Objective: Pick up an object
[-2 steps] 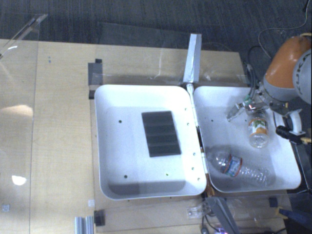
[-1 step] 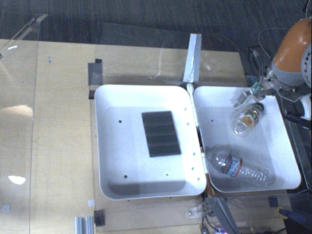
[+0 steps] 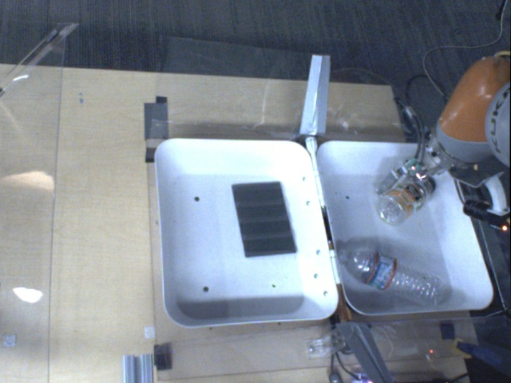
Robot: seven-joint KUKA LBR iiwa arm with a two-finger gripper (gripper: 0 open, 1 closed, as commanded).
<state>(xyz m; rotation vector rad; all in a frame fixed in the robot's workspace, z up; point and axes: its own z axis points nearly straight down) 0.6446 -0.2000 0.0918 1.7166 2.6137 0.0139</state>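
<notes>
Where dark carpet [image 3: 239,6] ends, a wooden bench [image 3: 88,214] bears two white bins [image 3: 172,238].

Both bins were recorded as white: the left bin [image 3: 172,214] and the right bin [image 3: 351,166], each with a light grey shadow along the near wall. A black rectangular pad [image 3: 263,219], marked by ridged bands across its width, was noted in the left bin. A clear plastic bottle [image 3: 390,274] with a blue and red label was noted in the right bin. A second clear object [image 3: 397,202] with an amber-brown tint was logged beside the gripper [image 3: 417,172], which appeared metallic grey. The arm [image 3: 471,110] was observed as grey with an orange band. The counter [image 3: 88,238] was pale wood-toned; the floor [image 3: 239,6] was dark grey with a fine weave.
</notes>
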